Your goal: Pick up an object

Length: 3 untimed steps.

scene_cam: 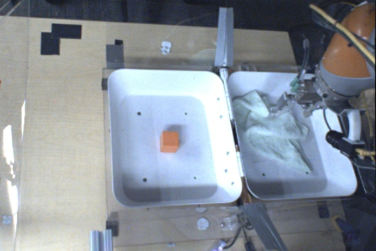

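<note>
While crumpled pale cloth (273, 129) fills rt bin (341, 185), small orange cube (170, 141) in lt bin (126, 126), hand (292, 98) state unclear.

Smooth white plastic bins (117, 126) sit on a pale matt wood desk (59, 144); a crumpled, soft cloth (273, 129) looks matt.

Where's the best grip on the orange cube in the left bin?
Come straight down on the orange cube, jaws across two opposite flat sides. It sits alone near the middle of the left bin, away from every wall, so there is likely room on each side.
</note>
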Tool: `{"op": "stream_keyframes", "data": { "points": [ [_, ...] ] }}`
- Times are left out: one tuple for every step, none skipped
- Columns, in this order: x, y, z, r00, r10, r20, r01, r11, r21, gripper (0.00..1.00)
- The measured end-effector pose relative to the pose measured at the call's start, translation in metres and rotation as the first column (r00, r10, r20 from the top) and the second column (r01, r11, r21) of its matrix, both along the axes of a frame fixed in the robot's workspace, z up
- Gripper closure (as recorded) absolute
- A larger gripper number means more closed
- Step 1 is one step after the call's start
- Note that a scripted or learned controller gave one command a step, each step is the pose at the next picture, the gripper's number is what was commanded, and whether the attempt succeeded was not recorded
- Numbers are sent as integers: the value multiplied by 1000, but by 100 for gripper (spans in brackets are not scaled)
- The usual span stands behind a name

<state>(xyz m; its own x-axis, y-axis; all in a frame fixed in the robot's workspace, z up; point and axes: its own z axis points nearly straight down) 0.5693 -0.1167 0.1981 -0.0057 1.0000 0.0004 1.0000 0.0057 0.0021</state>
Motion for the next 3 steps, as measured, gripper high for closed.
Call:
{"op": "stream_keyframes", "data": {
  "points": [
    [0, 0, 0, 1000, 0, 0, 0, 1000, 0, 0],
    [42, -7, -102, 997, 74, 5, -74, 997, -2, 0],
    [44, -5, -90, 997, 74, 11, -74, 997, -1, 100]
  ]
}}
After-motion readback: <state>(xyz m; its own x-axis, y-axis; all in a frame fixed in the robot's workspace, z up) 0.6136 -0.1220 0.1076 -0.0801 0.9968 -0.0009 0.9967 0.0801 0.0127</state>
